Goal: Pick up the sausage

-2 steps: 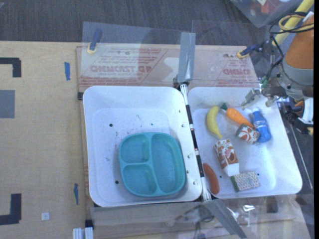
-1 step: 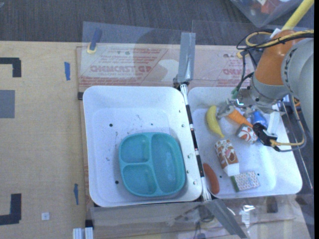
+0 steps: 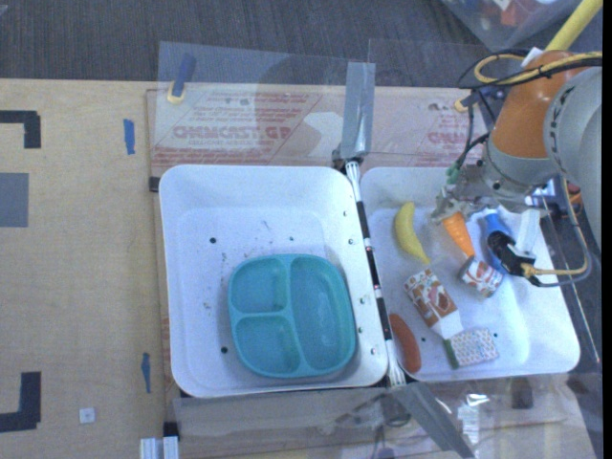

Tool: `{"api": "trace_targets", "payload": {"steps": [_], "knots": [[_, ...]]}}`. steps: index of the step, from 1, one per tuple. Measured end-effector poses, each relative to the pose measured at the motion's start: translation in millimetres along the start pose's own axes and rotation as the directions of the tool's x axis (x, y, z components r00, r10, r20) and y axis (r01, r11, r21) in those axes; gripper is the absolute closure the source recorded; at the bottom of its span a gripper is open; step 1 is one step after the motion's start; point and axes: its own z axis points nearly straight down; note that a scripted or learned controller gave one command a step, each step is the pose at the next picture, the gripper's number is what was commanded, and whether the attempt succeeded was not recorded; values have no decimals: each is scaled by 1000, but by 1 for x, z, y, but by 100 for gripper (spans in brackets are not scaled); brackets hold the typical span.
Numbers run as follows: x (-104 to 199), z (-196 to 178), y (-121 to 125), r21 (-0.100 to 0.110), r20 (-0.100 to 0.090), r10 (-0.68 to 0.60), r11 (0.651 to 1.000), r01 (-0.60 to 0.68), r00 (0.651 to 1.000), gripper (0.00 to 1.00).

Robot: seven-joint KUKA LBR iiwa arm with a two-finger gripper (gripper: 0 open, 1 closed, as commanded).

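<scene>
While the gripper (image 3: 457, 202) hovers by the carrot (image 3: 460, 235) (jaw state unclear from here), the sausage (image 3: 405, 342) lies against the right bin's (image 3: 555, 342) near-left wall, probably light, smooth, slippery; grip mid-length

Teal divided plate (image 3: 290, 316) in left bin (image 3: 191, 199); banana (image 3: 410, 232), carrot (image 3: 459, 235), carton (image 3: 432, 297), can (image 3: 479, 276) in right bin (image 3: 545, 338).

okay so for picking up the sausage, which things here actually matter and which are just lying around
Matter for the job:
sausage, at the near left edge of the right bin
gripper, over the far part of that bin

Just lying about:
banana
carrot
small can
patterned carton
teal divided plate in the left bin
</scene>
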Motion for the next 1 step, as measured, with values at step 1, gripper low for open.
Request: {"api": "trace_targets", "payload": {"steps": [1], "knots": [[11,-88,-28,5,0,103,995,-103,995,100]]}}
